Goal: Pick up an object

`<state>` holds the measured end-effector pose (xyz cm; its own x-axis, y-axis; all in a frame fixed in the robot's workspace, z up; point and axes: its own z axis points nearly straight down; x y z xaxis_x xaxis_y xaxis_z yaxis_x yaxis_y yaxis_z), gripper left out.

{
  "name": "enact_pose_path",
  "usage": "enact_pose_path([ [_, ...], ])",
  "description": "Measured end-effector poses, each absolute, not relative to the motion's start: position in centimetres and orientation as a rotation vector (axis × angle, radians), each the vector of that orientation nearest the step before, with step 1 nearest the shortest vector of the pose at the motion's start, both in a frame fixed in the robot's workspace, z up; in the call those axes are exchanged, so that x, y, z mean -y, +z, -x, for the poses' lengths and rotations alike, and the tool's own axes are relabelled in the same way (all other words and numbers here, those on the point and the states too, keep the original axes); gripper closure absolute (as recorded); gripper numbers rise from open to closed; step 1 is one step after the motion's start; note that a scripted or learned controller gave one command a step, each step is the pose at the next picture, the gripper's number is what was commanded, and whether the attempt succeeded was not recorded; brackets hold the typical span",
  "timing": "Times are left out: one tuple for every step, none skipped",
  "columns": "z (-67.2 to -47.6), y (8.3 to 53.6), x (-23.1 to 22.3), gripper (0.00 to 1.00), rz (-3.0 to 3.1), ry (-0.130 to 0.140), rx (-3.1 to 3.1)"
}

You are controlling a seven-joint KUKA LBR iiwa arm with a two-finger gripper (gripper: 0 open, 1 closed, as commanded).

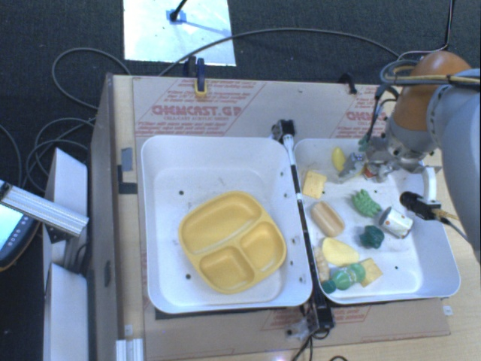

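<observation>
Lighting: even, bright, overhead. Glare: white bins (225,156) near blown out; metal floor plate (176,21) reflective. Shadows: soft, faint. Focus: slightly soft overall; floor dark.

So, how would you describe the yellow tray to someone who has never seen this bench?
Look at the left bin of the two white ones. The yellow tray lies near its middle, turned at an angle. It has three compartments and is far bigger than the small toys in the right bin.

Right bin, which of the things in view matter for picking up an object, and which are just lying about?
For the job:
tool
right bin
yellow wedge
tan oval piece
dark green piece

Lying about:
left bin
yellow divided tray
cables on the floor
</observation>
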<state>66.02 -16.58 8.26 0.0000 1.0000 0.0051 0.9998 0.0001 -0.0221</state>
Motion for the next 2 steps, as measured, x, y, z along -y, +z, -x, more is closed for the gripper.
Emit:
enact_pose_path([
  [-66.6,10.2,15.6,0.0,2.212,0.013,2.217],
  [-61.7,8.4,14.4,0.0,2.22,0.0,2.223],
])
